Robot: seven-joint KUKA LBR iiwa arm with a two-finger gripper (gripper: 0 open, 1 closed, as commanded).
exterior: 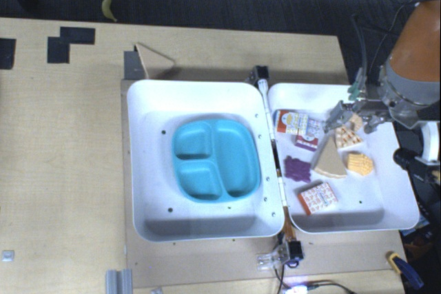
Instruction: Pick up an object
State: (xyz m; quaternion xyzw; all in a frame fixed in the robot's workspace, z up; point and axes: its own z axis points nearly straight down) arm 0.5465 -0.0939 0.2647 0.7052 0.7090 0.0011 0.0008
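Gripper (353,118) sits low over the upper middle of the right bin (393,206), arm reaching in from the right, orange band above the wrist. Two grey fingers (335,114) splayed wide, nothing between them. No object held.

Directly under and beside the fingers: a waffle-patterned piece (348,136), partly covered by the gripper. Touching it below, a tan wedge (329,163); just beside that to the right, a yellow waffle-like piece (360,163). Left of the gripper, a small carton with an orange and white label (295,123), with a dark red packet (306,142) against its lower edge. Further down, a purple item (297,168) near the bin's left wall, and a red and white patterned box (318,197) lying apart from the rest.

Left bin (148,148) holds a blue divided tray (215,159), well apart from the gripper.

Risks, as judged from this layout:
- Target is ambiguous. Three pieces crowd together under the fingers; closing here may catch an edge of two at once, or pinch none and push them apart
- Waffle piece and wedge look flat and low. Fingers could ride over the top or skid on the bin floor instead of getting under an edge
- One finger looks close to the carton; a descent may nudge it and shift the cluster
- A grip on a corner only would likely tip and drop on lift

Cleaner candidate, by my reading: the patterned box, since it lies alone
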